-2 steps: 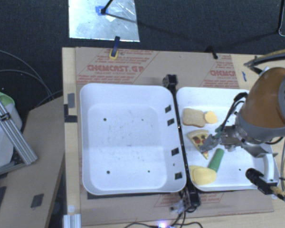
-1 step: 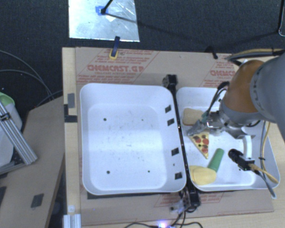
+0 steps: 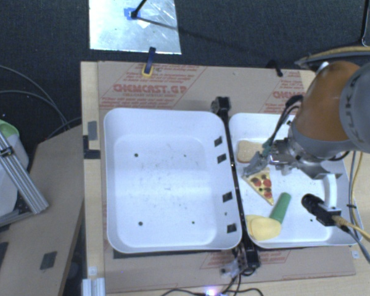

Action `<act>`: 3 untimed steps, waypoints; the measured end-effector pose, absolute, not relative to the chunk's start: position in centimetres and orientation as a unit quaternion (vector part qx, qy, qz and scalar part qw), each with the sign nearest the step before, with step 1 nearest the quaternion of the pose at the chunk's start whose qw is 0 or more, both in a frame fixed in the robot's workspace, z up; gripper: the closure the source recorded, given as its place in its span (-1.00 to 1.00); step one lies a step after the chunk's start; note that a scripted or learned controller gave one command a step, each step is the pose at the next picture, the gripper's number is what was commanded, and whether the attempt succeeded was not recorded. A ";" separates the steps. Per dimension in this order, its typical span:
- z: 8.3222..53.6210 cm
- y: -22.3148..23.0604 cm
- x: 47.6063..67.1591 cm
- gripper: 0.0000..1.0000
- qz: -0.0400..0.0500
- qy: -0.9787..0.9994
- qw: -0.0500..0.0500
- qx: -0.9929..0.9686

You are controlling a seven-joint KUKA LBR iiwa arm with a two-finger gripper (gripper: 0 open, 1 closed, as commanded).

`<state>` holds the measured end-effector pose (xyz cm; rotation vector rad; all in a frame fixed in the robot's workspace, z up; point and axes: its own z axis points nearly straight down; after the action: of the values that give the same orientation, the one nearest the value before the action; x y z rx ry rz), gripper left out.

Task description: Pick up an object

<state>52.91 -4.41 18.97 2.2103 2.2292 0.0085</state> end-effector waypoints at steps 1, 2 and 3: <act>19.8 -9.8 48.9 -1.00 0.000 0.706 0.000 0.708; 29.7 -4.6 48.9 -1.00 0.005 0.711 0.004 0.703; 17.8 -5.9 48.8 -1.00 -0.003 0.707 -0.004 0.707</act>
<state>48.75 -5.94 17.81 2.2274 2.2256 -0.0099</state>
